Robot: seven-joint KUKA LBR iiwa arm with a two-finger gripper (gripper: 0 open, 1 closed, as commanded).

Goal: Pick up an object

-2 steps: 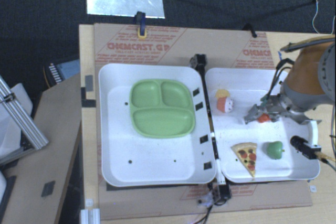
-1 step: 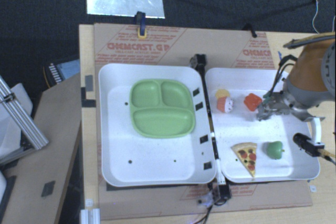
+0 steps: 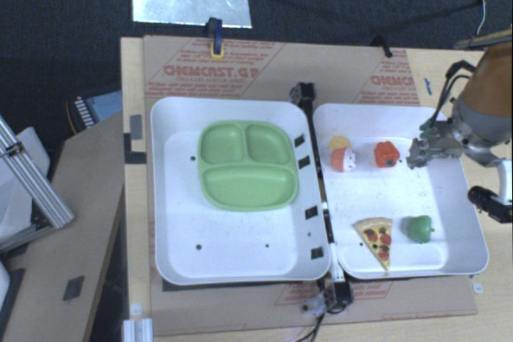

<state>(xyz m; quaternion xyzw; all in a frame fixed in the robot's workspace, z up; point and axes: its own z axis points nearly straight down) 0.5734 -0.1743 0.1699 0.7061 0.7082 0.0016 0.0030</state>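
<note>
Four toy foods lie in the right bin (image 3: 461, 204): red pepper (image 3: 386, 154), small red-and-white piece (image 3: 343, 155), pizza slice (image 3: 377, 239), green pepper (image 3: 419, 228). Gripper (image 3: 418, 154) low, just right of red pepper; grip state unreadable, nothing seen held. Green divided plate (image 3: 247, 166) in left bin (image 3: 172, 196).

Single fixed camera above the bench (image 3: 264, 60), looking down at a slant on both bins (image 3: 172, 196).
</note>
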